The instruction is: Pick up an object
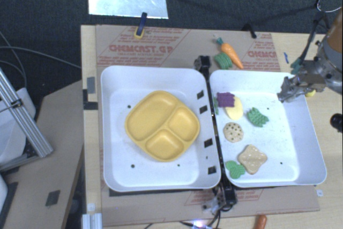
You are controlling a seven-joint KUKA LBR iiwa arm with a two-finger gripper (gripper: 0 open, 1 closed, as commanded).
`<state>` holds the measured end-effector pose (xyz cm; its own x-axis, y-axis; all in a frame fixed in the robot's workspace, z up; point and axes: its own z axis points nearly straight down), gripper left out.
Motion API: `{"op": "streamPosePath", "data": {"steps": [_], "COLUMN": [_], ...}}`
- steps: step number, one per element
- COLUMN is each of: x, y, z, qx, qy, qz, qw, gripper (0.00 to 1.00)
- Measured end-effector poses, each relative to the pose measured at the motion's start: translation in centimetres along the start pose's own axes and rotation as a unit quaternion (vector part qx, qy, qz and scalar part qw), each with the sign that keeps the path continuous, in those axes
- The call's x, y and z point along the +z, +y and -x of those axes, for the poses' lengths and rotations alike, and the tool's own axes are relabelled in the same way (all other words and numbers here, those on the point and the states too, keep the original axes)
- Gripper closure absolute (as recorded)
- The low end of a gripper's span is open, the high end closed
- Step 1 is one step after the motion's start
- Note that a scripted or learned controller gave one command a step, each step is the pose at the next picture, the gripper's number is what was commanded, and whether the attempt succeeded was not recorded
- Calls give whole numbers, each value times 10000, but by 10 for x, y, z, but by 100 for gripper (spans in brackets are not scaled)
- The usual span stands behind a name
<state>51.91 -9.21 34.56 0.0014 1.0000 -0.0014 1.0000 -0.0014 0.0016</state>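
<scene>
While poised above the right bin (311,131) at its far right edge, gripper (284,95) carrying nothing visible, finger state impossible to tell; approach step, by the look of it. Nearest candidate: green leafy toy (258,117), lying apart in mid-bin. Next: shift left, descend, close on it

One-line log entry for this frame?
phase: approach | end effector: over right bin upper right edge, nothing seen held | right bin: cookie, toast, green leaf | left bin: yellow plate
</scene>
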Motion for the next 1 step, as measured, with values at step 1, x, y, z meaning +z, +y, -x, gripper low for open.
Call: {"op": "streamPosePath", "data": {"steps": [1], "x": [1], "y": [4], "z": [-7], "qx": [-25], "qy": [3], "qz": [5], "qw": [10000], "gripper": [100]}}
